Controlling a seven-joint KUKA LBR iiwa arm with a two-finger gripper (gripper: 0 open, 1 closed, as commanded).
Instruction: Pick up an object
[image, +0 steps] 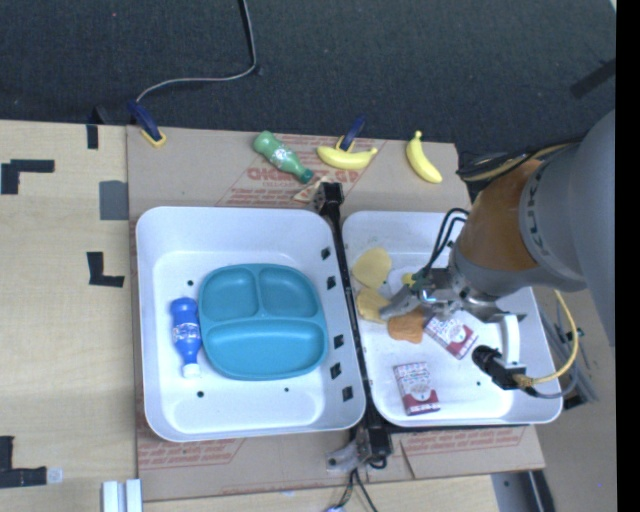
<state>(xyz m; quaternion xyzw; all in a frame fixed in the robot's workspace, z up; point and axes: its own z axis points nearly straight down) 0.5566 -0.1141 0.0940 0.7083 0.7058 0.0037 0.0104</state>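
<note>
One Biscuit Beneath the Gripper

Orange biscuit (406, 327) lies in the right bin (545, 405), directly under the gripper (410, 297), touching yellow chips (372, 268). Finger position: cannot tell. Red packet (415, 388) lies nearby; blue plate (263, 322) occupies the left bin (160, 235).

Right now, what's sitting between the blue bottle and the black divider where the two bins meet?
In the camera view, the blue divided plate lies between the blue bottle and the black divider, in the left bin.
</note>
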